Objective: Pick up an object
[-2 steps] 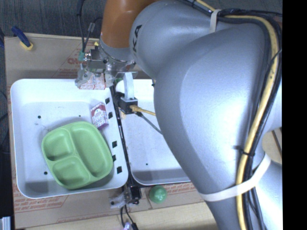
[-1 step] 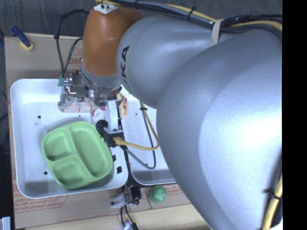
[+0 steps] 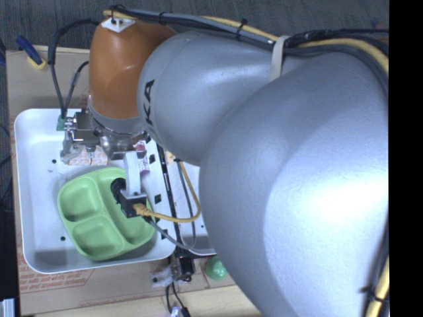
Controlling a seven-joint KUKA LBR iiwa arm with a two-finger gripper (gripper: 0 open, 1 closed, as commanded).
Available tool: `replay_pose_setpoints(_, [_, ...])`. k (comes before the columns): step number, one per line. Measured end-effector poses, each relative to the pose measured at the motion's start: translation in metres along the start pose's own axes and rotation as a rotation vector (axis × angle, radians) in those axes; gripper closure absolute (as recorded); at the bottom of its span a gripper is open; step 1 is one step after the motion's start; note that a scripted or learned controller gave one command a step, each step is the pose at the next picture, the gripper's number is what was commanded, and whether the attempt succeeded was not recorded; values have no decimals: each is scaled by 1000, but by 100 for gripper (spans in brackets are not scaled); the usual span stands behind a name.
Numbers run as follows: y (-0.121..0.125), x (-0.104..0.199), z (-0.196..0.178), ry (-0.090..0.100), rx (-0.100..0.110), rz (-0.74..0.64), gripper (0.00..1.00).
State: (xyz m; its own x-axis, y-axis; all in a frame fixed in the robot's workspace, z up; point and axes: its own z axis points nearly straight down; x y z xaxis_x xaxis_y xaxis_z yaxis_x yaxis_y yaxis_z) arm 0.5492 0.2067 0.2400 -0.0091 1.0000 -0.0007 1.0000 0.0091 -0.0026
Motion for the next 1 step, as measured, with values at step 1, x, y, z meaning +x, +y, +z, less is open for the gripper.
replay_pose_setpoints(1, [-18,12,-54,3,-8,1,100])
